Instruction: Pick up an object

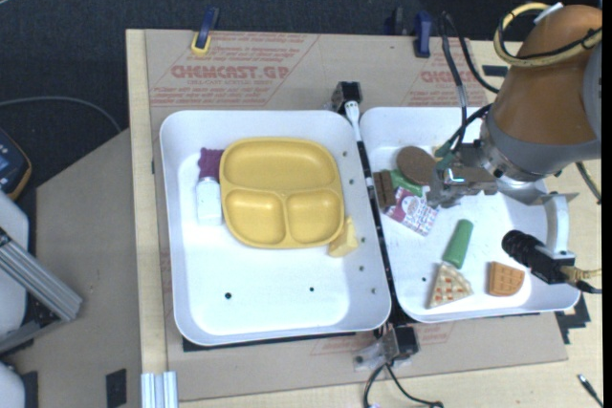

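Note:
In the right bin (pixel 478 119), my gripper (pixel 443 189) hangs low over the left part. It sits just right of a brown round piece (pixel 413 164) and just above a pink and white packet (pixel 413 211). A dark brown block (pixel 386 187) lies against the bin's left wall. Nearer the front lie a green cylinder (pixel 459 243), a toy pizza slice (pixel 448 286) and an orange waffle square (pixel 504 279). Nothing visibly hangs from the gripper.
The left bin (pixel 277 301) holds a yellow divided plate (pixel 283 192), with a white bottle (pixel 207 201) and a purple item (pixel 209 161) at its left and a yellow scrap (pixel 343 242) at its right. The arm's orange band (pixel 553 72) looms over the right bin's far right.

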Action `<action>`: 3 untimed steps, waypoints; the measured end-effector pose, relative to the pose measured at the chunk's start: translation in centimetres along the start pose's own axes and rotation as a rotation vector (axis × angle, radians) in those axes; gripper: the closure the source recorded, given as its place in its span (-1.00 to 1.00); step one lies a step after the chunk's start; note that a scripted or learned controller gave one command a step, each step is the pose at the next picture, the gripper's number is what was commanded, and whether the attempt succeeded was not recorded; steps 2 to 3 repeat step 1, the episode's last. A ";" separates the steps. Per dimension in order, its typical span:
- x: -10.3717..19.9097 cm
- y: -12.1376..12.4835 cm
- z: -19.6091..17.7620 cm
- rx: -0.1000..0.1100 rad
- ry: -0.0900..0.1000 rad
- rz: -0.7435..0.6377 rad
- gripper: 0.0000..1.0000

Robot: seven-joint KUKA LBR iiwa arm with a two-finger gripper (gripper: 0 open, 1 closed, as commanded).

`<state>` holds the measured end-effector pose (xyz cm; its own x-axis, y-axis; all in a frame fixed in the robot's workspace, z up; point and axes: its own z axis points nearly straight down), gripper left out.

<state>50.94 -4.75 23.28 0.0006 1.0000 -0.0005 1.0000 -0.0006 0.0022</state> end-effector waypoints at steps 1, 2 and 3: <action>-0.2 1.2 0.1 -0.001 0.000 -0.001 1.00; -0.2 1.2 0.1 -0.001 0.000 -0.001 1.00; -0.2 1.2 0.1 -0.001 0.000 -0.001 1.00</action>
